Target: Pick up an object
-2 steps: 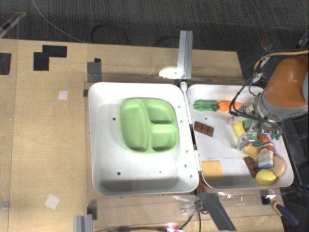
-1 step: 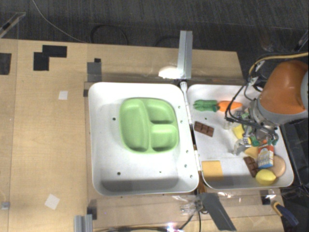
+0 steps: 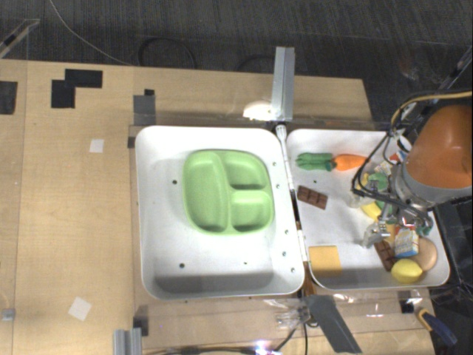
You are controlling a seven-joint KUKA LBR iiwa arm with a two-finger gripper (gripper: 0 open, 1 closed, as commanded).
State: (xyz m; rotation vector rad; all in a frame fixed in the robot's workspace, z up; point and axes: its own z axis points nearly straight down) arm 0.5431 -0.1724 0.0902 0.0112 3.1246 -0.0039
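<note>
So the arm is hanging over the right bin, with the gripper down in the cluttered right-hand corner, and honestly I can't tell what the jaws are doing because the wrist and cables hide them. Nothing is visibly held. Closest candidates are the lemon at the near right corner, a brown bar just beside it, and some small packet stuff I can't make out. Further left there's a carrot at the far wall, a chocolate piece and a tan block sitting well apart. The left bin has a green tray. My guess is these are light plastic toys, stiff and a bit slick, so the round lemon could squirt out. I'd pinch it across the middle, or go for the flat-sided block instead.
</note>
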